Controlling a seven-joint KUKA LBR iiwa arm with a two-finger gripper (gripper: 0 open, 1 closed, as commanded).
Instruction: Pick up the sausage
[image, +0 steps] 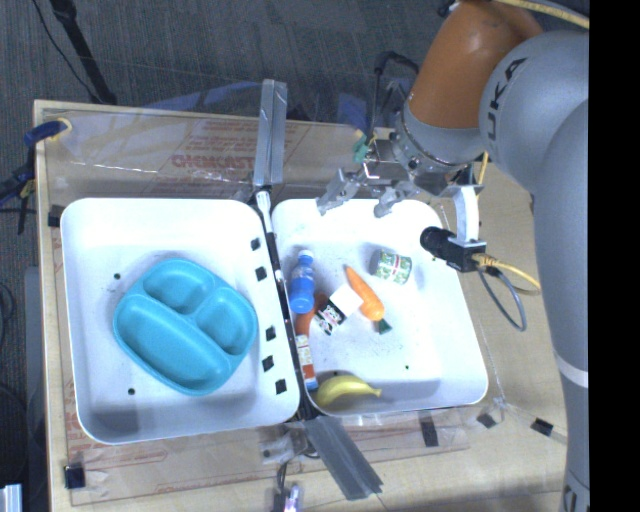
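The sausage (303, 345), a thin reddish-brown stick, lies along the left wall of the right bin (455, 330), just below a blue bottle (301, 285). My gripper (360, 198) hangs over the back edge of the right bin, well behind the sausage and to its right. Its two grey fingers (335, 190) are spread open with nothing between them.
In the right bin also lie an orange carrot (363, 291), a small white carton (334, 306), a green can (393, 266) and a banana (346, 390) at the front. The left bin (90, 300) holds a blue divided plate (185, 325). A black divider strip separates the bins.
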